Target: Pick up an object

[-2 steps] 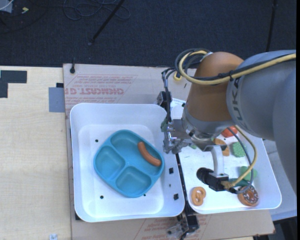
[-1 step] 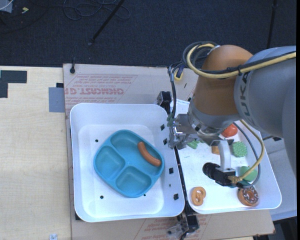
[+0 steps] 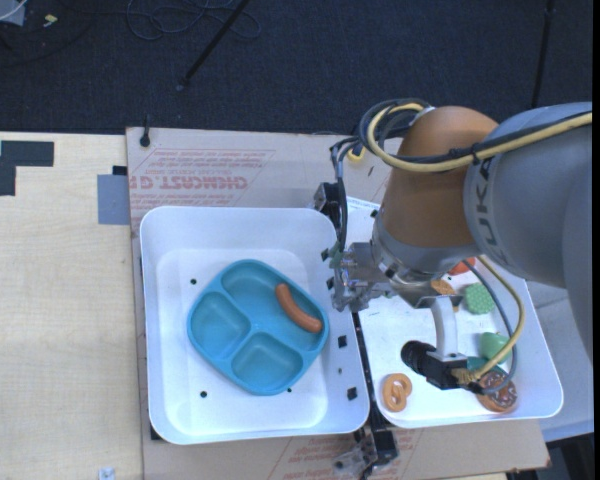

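Two risks: the jaws, whose opening I cannot tell, hang over the wall between the left bin (image 3: 230,220) and right bin (image 3: 536,356), so descending may strike it. The sausage (image 3: 298,308), on the blue divided plate (image 3: 220,328) just left, could roll away.

Arm (image 3: 450,193) covers right bin's (image 3: 385,338) far half; green thing (image 3: 477,299) partly hidden under it.

The blue three-compartment plastic plate (image 3: 218,324) looks smooth and slightly glossy, lying in a matt white plastic bin (image 3: 238,230).
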### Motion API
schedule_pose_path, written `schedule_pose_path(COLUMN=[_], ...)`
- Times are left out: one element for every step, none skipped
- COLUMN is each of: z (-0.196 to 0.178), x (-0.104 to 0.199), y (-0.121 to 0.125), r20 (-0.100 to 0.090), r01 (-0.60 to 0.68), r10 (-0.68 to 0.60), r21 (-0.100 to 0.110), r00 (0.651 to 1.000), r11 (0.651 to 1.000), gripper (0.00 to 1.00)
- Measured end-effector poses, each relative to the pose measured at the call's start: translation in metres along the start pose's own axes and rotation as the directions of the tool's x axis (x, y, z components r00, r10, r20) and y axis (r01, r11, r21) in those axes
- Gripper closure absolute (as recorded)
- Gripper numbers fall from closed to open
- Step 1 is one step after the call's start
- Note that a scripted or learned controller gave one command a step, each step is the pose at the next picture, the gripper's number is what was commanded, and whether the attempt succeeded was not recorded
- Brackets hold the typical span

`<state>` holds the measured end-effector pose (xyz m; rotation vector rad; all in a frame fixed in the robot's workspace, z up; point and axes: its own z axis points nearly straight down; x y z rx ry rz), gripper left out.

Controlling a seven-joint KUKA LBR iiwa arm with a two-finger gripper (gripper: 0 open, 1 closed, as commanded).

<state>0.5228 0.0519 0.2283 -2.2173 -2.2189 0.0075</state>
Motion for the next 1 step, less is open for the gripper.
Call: schedule_pose_path(z=[-0.0064], x=[-0.0088], y=[0.0127], r20=[0.000], r01=[-0.002], r10=[0.002], r21=[-0.003], r00=[1.000], r11=[1.000], gripper=[1.00])
